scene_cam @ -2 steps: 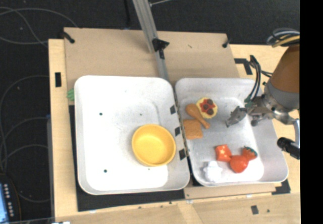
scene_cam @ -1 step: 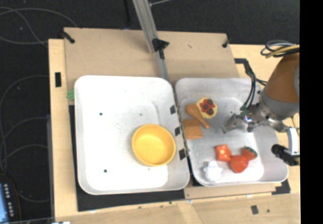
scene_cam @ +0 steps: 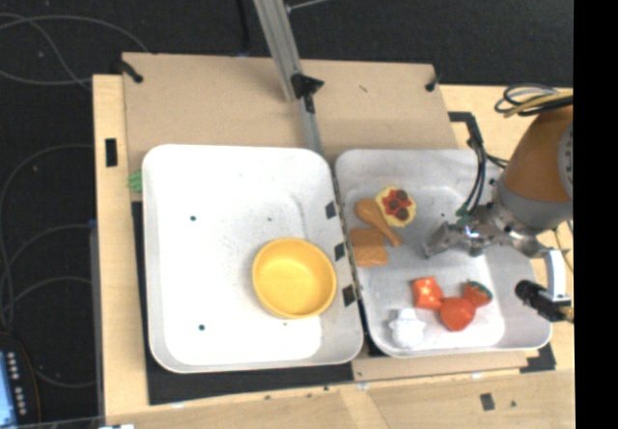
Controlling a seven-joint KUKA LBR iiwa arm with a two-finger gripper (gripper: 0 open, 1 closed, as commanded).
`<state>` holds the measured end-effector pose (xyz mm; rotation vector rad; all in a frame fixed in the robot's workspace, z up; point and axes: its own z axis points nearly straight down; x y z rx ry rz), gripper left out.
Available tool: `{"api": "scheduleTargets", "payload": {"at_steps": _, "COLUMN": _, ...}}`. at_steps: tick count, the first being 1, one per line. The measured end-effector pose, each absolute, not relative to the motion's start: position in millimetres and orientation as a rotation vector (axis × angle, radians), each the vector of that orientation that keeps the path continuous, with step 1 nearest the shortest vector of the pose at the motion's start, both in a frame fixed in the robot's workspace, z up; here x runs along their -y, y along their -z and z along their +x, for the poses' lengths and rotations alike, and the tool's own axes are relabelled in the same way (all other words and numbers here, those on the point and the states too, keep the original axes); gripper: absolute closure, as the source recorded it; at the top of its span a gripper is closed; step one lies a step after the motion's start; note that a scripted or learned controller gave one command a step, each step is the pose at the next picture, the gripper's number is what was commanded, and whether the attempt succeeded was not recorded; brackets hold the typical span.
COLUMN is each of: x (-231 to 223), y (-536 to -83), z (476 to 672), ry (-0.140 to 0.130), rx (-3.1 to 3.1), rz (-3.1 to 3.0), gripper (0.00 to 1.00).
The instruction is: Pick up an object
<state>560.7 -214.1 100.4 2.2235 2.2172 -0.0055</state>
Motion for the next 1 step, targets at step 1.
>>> {"api": "scheduleTargets", "payload": {"at_steps": 1, "x": 214.5, "y": -112.3, "z": 561.9, "ry": 0.0, "rx": -2.212, "rz": 2.224, "gripper": 1.0}}
